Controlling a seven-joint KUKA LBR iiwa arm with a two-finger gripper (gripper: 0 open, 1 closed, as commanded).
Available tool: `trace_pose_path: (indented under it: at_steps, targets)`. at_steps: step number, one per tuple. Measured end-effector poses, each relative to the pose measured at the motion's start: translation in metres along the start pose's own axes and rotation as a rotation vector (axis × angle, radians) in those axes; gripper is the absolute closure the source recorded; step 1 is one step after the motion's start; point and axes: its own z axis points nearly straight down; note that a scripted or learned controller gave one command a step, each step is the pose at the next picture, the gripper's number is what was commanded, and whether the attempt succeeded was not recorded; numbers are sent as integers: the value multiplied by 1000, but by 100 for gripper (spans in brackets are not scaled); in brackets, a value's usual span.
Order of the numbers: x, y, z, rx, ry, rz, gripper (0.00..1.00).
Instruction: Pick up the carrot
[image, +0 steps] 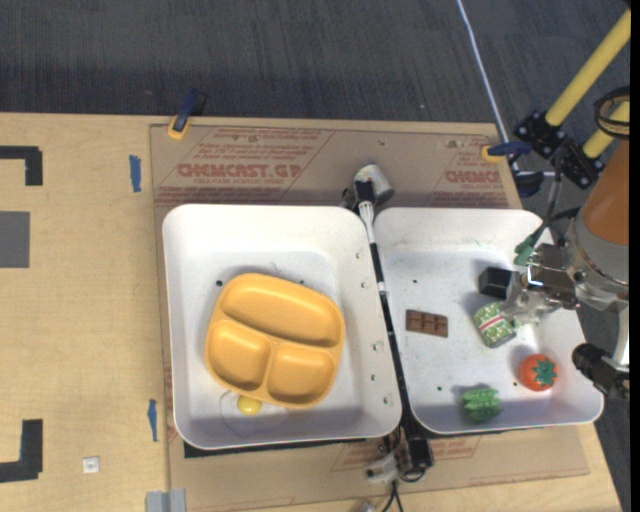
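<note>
My gripper (519, 307) hangs low over the right bin (450, 240), near its right side. Just left of and below it lies a small green and white piece (492, 326), touching or nearly touching the gripper's tip. A round red-orange toy with a green top (537, 371) rests in front of the gripper, near the bin's front right corner. I cannot pick out a long orange carrot shape among the things in the right bin.
A brown chocolate bar (426, 322) lies mid-bin, a green leafy toy (481, 402) sits by the front wall, and a black block (494, 282) is behind the gripper. The left bin (190, 300) holds an upturned yellow divided plate (272, 338) with a small yellow piece (247, 404) at its front edge.
</note>
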Motion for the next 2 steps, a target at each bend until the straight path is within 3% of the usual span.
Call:
trace_pose_path:
  at_steps: [1, 2]
  targets:
    - [68, -4, 83, 4, 1, 85, 100]
    - [80, -19, 43, 0, 0, 228, 100]
